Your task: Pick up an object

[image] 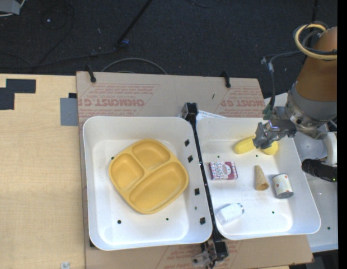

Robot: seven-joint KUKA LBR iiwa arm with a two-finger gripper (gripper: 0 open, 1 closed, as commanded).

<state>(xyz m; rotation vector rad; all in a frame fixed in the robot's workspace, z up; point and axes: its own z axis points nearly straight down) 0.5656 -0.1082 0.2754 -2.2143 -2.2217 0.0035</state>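
My gripper is low over the back of the right bin, directly on top of a yellow banana-shaped toy. The toy's left end sticks out to the gripper's left, and another bit of yellow shows under its right side. Further forward in that bin lie a pink and white carton, a tan cone, a small white can and a white rounded object.
The left bin holds a yellow divided plate. A black divider runs between the two bins. The grey and orange arm rises at the right, beside a black part past the bin's right rim.
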